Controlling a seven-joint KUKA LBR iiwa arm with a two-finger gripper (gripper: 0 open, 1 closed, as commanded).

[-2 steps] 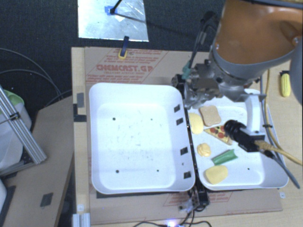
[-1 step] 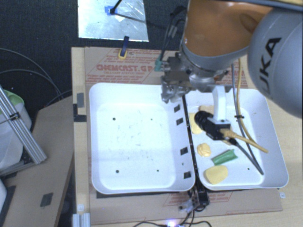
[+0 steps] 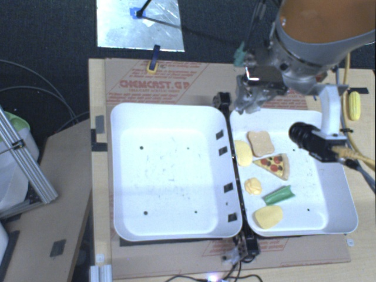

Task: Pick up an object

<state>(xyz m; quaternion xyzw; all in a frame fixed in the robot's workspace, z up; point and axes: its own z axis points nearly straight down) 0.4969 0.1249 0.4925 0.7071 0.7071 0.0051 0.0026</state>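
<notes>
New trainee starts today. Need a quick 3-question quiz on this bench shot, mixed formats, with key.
1. True or false: all the toy food lies in the right bin.
2. Which item lies right beside the pizza slice, just above it in the view?
A. bread slice
B. green piece
C. blue clip
3. Fill in: the arm's pincer hovers over the ____ edge of the right bin, as seen in the view.

Key:
1. True. The left bin holds no food.
2. A
3. Top (far) edge, near the divide between the bins.
</notes>
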